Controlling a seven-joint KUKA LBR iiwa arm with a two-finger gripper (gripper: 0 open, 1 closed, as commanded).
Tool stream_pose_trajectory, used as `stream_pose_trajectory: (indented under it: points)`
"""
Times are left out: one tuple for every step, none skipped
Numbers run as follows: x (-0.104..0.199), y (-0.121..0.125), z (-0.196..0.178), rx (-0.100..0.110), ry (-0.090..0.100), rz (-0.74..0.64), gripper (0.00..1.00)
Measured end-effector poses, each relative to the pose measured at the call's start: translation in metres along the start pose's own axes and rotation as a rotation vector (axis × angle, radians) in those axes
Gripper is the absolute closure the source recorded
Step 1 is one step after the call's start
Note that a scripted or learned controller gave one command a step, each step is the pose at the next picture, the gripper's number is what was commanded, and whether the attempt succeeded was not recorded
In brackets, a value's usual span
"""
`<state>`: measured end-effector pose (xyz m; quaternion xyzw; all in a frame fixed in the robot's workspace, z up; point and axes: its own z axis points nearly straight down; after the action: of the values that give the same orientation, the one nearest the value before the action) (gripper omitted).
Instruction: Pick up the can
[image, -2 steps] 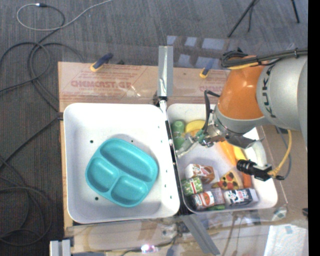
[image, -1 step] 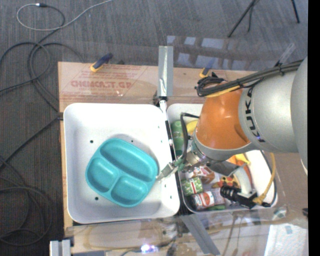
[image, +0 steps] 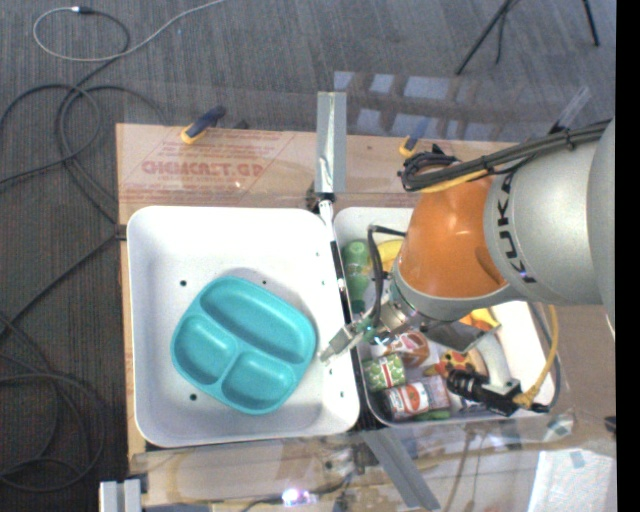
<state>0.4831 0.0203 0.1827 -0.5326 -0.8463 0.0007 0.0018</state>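
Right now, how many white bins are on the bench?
2: the left bin holds a teal divided tray; the right bin, partly hidden by the arm, holds cluttered items.

The grey arm with its orange band (image: 455, 245) is extended in from the right. The two-finger gripper (image: 372, 330) is lowered beneath it, pointed leftward.

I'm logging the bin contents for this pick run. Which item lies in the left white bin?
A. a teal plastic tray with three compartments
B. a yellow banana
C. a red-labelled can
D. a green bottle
A: the teal plastic tray with three compartments lies alone in the left white bin, while the cans and other small items are crowded in the right white bin under the arm.
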Motion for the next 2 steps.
stream_pose_trajectory:
  points:
    - [0.0, 0.0, 0.0, 0.0, 0.0, 0.0, 0.0]
    - [-0.019, -0.009, 0.0, 0.0, -0.002, -0.231, 0.0]
